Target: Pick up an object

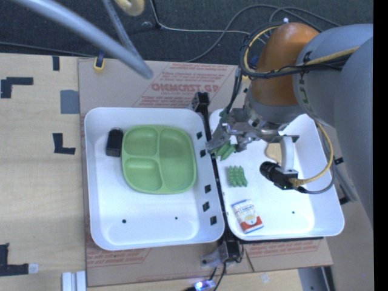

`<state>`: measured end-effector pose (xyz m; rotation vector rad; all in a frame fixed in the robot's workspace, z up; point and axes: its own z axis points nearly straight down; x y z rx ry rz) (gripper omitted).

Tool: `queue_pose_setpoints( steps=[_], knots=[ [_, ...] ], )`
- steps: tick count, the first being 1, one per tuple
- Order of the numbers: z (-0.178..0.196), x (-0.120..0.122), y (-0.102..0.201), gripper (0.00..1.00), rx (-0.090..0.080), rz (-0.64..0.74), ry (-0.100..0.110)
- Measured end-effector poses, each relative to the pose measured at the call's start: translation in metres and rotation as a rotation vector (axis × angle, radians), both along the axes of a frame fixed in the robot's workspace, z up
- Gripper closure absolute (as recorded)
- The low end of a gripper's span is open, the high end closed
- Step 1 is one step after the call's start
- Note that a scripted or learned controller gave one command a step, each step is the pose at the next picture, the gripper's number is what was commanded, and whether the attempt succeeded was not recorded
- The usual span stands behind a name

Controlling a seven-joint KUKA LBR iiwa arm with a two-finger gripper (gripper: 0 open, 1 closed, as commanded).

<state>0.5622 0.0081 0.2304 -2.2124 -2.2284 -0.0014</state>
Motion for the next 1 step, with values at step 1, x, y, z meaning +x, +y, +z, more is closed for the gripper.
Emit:
queue_pose_setpoints(
  steps=[1],
  knots=[
    [0.0066,0.0162,0.0471,1.00,0.000,-0.001,0.000]
  ],
)
